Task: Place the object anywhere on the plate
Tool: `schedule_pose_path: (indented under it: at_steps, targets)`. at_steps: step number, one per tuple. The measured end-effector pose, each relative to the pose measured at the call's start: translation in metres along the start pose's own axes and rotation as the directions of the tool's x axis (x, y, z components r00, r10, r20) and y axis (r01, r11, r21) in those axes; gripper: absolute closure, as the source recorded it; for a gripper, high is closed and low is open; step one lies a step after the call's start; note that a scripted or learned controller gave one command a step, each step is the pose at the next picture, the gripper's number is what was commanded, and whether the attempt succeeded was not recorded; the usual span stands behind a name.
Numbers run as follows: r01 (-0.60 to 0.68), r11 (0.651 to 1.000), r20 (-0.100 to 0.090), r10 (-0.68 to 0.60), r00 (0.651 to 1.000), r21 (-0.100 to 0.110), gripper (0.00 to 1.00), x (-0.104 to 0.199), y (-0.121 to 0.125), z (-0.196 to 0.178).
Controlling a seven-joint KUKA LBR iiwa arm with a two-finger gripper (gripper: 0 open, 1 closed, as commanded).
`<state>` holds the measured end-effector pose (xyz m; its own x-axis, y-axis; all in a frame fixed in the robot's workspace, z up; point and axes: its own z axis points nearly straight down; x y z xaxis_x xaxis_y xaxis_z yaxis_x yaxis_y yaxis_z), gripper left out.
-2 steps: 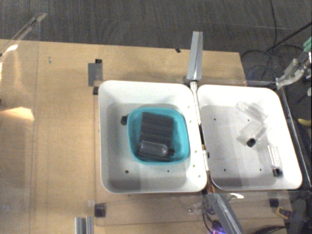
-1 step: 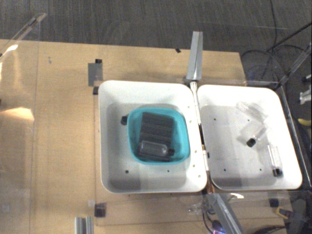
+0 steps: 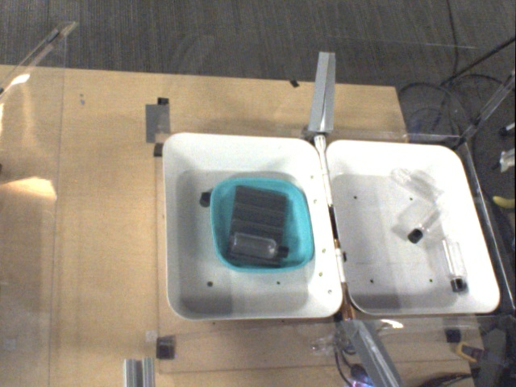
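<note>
Within the left bin, the teal plate already carries a dark ridged block with a clear vial lying across its near end, so placement looks finished, though I cannot tell the tool's state.

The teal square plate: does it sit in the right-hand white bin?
No. The teal square plate lies in the left white bin, with a dark ridged block on it.
</note>
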<state>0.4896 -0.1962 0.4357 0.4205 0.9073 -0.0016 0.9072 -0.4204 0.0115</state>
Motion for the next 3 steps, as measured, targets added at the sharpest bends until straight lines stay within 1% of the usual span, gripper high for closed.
schedule_pose_path:
  at_steps: [1,3]
  targets:
    - [-0.104,0.995,-0.001,0.104,0.995,0.0,0.0,-0.0015,0.0,-0.0006]
    - [-0.264,0.965,-0.002,0.264,0.965,0.001,0.0,-0.0026,0.0001,-0.0006]
